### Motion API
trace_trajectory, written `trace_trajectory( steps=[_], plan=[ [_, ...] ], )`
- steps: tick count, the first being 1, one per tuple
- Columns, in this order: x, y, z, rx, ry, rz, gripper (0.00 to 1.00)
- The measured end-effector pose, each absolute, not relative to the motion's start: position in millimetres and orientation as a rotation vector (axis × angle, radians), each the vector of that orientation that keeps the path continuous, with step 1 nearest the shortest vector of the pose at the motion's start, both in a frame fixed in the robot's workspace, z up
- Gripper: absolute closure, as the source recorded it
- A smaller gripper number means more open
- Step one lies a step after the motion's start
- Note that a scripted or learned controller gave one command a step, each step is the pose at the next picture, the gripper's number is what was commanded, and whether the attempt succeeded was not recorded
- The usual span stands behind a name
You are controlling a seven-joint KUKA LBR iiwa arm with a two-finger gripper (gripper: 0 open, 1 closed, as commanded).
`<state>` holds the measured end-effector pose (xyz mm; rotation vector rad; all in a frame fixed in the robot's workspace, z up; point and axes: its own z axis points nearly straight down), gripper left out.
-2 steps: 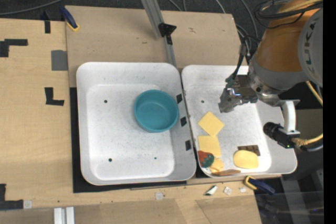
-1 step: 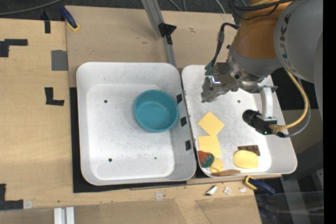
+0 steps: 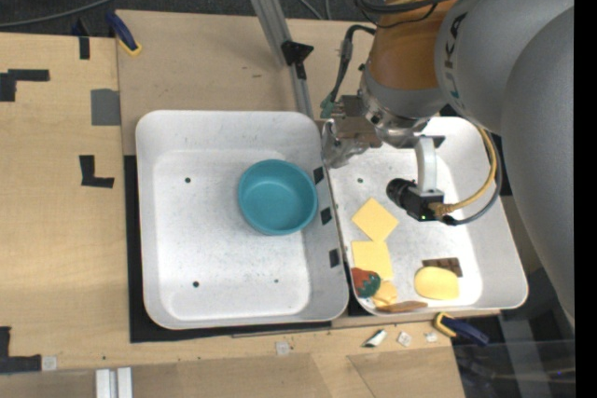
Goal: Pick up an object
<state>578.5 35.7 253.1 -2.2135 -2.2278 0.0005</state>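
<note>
Here we see the hand (image 3: pixel 338 147) poised at the right bin's (image 3: pixel 494 294) near corner, its grip impossible to tell; yellow blocks (image 3: pixel 374 219) lie unlifted below, so picking remains undone.

One fixed camera, high above, looking down at a slant.
It takes in the wooden bench (image 3: pixel 56 200) and both shallow white plastic bins (image 3: pixel 168 294), grey arm (image 3: pixel 522 42) crowding the right.

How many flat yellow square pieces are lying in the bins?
2, both in the right white bin: one flat yellow square piece tilted like a diamond mid-bin, another just below it. The arm may hide more.
</note>
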Motion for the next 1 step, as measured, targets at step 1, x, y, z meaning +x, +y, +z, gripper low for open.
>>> trace_trajectory(
  steps=[1],
  plan=[
    [613.8, 72.5, 252.1, -2.216, -2.227, -0.001, 1.0]
  ],
)
